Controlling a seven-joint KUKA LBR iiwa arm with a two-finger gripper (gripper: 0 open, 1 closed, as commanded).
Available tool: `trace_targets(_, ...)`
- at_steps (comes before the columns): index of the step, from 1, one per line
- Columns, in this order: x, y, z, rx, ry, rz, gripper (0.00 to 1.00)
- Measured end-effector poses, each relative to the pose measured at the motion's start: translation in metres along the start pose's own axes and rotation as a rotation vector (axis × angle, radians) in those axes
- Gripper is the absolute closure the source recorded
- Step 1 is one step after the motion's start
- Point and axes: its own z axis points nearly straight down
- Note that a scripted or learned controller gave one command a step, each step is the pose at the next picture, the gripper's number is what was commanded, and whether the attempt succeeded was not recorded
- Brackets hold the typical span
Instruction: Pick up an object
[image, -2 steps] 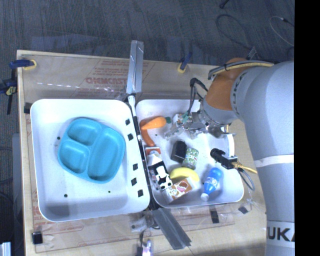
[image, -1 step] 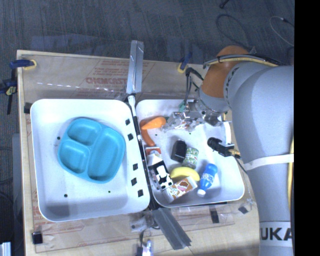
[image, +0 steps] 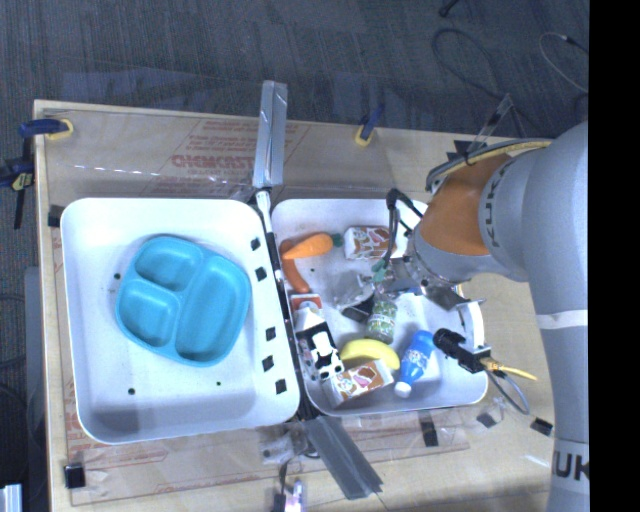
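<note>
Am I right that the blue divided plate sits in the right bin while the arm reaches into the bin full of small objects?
Not quite. The camera view shows the blue divided plate in the left bin, not the right one. The rest holds: the arm reaches into the right bin, which holds the small objects, such as the carrot and the banana.

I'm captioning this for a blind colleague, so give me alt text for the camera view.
A grey arm reaches from the right into the right bin, its gripper low among a carrot, banana, blue bottle and small cartons. The left bin holds a blue divided tray.
</note>
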Motion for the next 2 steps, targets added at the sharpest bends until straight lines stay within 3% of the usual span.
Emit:
trace_targets(1, -0.009, 0.077, 0.003, 0.021, 0.003, -0.026, 0.00)
trace_targets(2, -0.009, 0.079, -0.007, 0.020, 0.000, -0.033, 1.00)
